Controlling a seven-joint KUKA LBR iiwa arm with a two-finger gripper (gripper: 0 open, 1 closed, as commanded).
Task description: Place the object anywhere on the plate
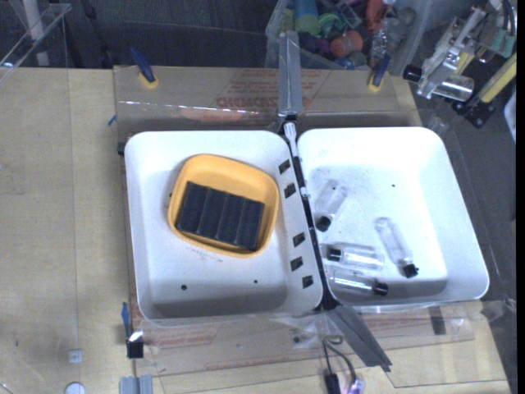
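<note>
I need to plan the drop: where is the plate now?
The yellow plate lies in the left bin, toward its back, with a dark ridged block on it.

A pale wooden desk (57, 220) spreads under even light, with 2 blue clamps (146, 74) at its far edge and a clear tub of colourful toys (344, 15) behind, against darkness.

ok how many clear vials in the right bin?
4. One vial sits near the divider, one toward the right, one in the middle, and one by the front wall. Glare may hide others.
</note>
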